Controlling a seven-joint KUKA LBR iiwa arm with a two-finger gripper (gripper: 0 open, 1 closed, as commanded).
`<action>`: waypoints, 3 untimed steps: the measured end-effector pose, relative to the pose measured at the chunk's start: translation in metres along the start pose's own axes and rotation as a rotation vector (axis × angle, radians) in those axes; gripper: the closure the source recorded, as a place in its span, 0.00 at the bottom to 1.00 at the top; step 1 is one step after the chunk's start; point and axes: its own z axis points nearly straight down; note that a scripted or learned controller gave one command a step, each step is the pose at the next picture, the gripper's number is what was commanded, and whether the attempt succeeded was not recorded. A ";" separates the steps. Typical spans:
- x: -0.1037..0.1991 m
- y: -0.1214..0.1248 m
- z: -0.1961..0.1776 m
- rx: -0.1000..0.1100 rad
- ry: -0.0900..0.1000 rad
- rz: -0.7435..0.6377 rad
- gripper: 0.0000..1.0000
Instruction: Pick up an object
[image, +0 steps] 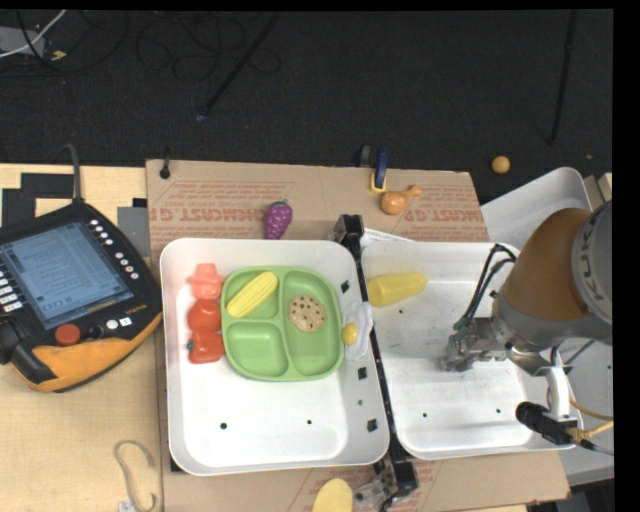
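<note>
Camera view looks down on the nearest candidate for picking, a yellow toy (395, 289) lying on its side in the upper left corner of the right bin (470, 440), close to the wall shared with the left bin (260, 440). Nothing else lies loose near it on that bin's floor, so it should be the easiest target. The gripper (462, 355) sits low over the middle of the right bin, to the right of and below the yellow toy and clearly apart from it; it holds nothing that I can see, and whether it is spread or closed cannot be told from this angle. To do this step well, I would lift a little, travel toward the corner, and come down centred on the toy across its narrow width, keeping off the dividing wall so the approach is not blocked. The toy looks smooth and rounded and may roll or slip, so a slow, square closing seems wise. In the left bin a green plate (275, 355) carries a corn cob (250, 292) and a cookie (306, 314), with a red toy (205, 325) beside it. A control tablet (65, 280) rests on the counter (60, 450).
</note>
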 end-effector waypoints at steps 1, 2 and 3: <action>0.005 0.001 -0.043 -0.002 -0.001 -0.005 1.00; 0.003 0.006 -0.086 -0.004 -0.002 -0.004 1.00; 0.002 0.007 -0.133 -0.005 -0.002 -0.005 1.00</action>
